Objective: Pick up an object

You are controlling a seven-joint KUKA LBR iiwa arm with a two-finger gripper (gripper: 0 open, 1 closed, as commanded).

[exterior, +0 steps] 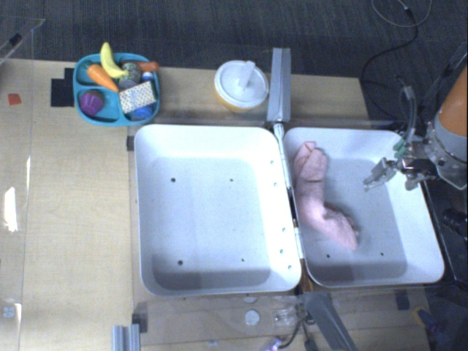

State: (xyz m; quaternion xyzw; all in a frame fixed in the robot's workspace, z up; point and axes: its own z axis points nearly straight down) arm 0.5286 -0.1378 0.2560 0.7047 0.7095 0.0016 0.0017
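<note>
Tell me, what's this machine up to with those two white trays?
A robot arm reaches in from the right, and its hand hangs over the right-hand white bin, near its right wall. A crumpled pink cloth lies in that bin on the left side, apart from the hand. The job is to pick something up, and nothing is in the hand yet. The left bin sits beside it. On the bench behind are a blue tray of toy food and a white lidded cup.
</note>
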